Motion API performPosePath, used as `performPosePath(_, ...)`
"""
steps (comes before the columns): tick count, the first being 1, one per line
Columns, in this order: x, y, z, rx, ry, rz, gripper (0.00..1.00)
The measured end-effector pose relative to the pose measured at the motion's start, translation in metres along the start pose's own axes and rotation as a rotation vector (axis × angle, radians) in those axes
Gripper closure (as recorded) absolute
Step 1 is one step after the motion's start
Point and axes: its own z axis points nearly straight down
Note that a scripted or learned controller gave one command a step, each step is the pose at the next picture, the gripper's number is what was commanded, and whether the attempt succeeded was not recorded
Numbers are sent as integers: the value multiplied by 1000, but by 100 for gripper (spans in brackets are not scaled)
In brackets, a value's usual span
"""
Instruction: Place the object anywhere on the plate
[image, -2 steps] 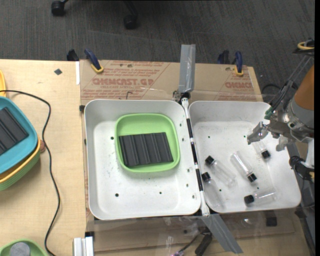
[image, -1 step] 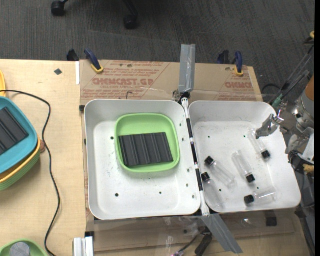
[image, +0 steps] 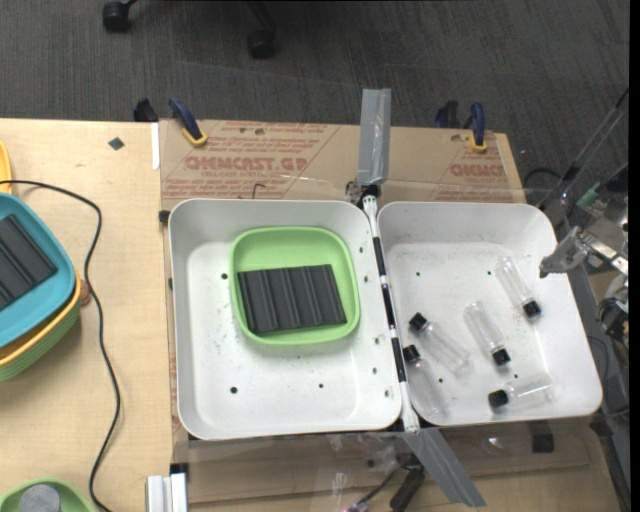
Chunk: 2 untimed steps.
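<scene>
Camera view. Two white bins sit side by side at the centre of the frame. The left bin holds a green plate in its upper middle. A dark ribbed pad lies flat on the plate, covering most of its floor.

The right bin holds four clear vials with black caps, all lying on their sides. Vial 1 lies near the bin's left wall, cap toward the upper left. Vial 2 lies at the bin's centre, cap toward the lower right. Vial 3 lies in the upper right part, cap toward the lower right. Vial 4 lies near the bottom right corner, cap toward the left. A separate small black piece lies against the left wall, just beside vial 1. All vials are apart from the plate.

The arm enters at the right edge of the frame, level with the upper part of the right bin. The gripper is at the bin's right rim, its grey tip pointing down and left toward the bin floor. It is near vial 3 but not touching it. Whether its fingers are spread or closed cannot be told. No vial is seen between them.

A blue tray lies at the left edge of the frame, with a black cable running beside it.
</scene>
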Motion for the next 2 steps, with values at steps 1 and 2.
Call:
performPosePath(1,-22,16,-17,3,-2,239,0)
performPosePath(2,-45,9,-20,3,-1,362,0)
